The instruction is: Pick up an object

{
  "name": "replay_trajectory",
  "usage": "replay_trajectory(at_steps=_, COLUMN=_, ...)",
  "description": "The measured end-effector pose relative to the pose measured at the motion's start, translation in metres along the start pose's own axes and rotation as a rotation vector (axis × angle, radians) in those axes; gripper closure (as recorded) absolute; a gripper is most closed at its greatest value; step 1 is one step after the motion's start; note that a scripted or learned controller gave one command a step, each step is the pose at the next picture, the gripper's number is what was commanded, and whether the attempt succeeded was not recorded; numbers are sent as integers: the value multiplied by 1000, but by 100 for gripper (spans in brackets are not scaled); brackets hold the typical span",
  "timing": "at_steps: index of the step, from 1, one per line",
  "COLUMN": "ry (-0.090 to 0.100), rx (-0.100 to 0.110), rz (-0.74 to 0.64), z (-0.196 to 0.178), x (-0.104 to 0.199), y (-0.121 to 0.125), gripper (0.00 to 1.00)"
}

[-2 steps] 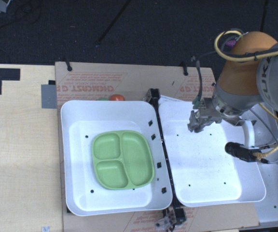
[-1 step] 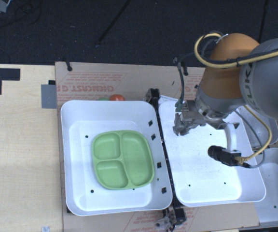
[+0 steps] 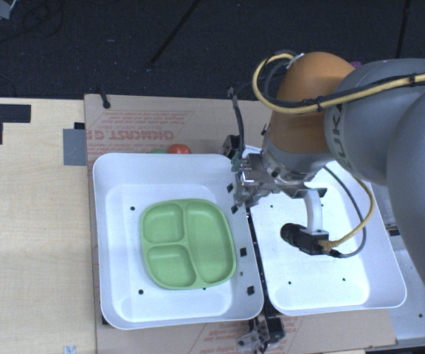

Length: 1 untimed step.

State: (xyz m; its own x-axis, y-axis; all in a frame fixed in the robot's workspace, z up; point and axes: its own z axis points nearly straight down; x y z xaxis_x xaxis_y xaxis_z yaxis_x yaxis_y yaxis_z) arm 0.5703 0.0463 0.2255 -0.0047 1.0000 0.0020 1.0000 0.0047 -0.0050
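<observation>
A light green divided plate (image 3: 188,243) with three compartments lies flat in the left bin (image 3: 116,198). My gripper (image 3: 243,188) hangs low over the inner edge of the right bin (image 3: 360,286), close to the rims where the two bins meet. It is just right of and above the plate's upper right corner. The orange band and grey wrist hide most of the gripper from above. I see nothing held in it.
A small red-orange object (image 3: 178,150) sits on the cardboard just behind the left bin's back rim. A yellow cable loops from the wrist down to a black fitting (image 3: 305,238) over the right bin's floor. Black clips join the bins along the middle.
</observation>
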Motion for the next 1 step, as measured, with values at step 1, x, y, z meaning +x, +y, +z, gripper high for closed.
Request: replay_trajectory(at_steps=1, ry=-1, rx=-2, rz=0, z=3, x=45, y=9, gripper=100)
